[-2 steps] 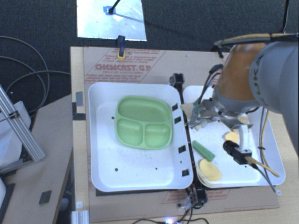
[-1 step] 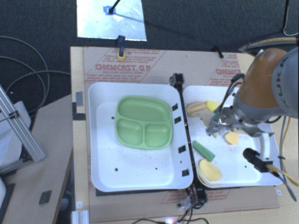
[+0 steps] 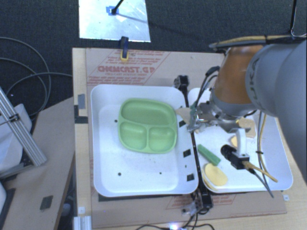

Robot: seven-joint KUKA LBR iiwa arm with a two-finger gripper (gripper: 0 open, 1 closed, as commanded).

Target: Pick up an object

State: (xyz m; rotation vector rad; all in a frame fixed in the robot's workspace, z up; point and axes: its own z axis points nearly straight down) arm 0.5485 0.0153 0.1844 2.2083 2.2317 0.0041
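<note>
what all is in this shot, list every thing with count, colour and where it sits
bins: two, white, side by side on the board; left bin, right bin
divided plate: one, light green, left bin, toward its back
long block: one, green, right bin, near its left wall
round piece: one, yellow, right bin, front left corner
small piece: one, yellow, right bin, partly hidden, cannot tell what it is
board: one, brown with red print, under both bins
clamp: one, blue and yellow, on the board's back edge
metal sheet: one, silvery, on the dark floor behind the board
cables: several, black, on the floor at left
arm: one, grey with an orange band, in from the right, its tip low over the right bin's left side
</note>
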